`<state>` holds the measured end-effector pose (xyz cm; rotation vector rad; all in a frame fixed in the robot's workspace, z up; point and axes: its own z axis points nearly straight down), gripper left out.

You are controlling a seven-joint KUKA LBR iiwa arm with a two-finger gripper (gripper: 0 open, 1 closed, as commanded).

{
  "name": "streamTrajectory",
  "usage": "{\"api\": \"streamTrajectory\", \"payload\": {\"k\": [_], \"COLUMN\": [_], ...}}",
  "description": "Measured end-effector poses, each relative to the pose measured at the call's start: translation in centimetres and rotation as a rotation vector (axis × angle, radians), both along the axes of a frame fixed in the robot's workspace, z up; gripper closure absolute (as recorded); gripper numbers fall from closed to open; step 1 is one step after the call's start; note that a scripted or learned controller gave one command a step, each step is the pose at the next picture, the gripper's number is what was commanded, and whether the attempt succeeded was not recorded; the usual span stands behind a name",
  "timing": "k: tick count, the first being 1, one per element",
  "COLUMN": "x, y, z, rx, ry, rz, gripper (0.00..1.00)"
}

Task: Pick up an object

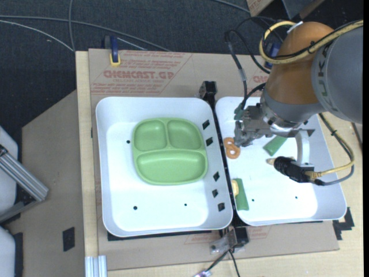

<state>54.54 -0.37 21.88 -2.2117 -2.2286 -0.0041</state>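
My gripper hangs low over the left part of the right bin, under the grey and orange arm. A small orange ring lies on the bin floor just left of and below the gripper, close to the bin's left wall. A green block lies near the front left corner of that bin. Another green piece shows just right of the gripper, partly under the wrist. A white strip-like object lies further right.
The left bin holds a green divided plate. A black divider with clips runs between the bins. A black connector with a yellow cable hangs from the arm over the right bin.
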Motion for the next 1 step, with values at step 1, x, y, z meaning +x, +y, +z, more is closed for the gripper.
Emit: {"api": "streamTrajectory", "payload": {"k": [1], "x": [1.42], "y": [5.63], "z": [1.33], "rx": [0.000], "ry": [-0.002], "rz": [0.000], "gripper": [1.00]}}
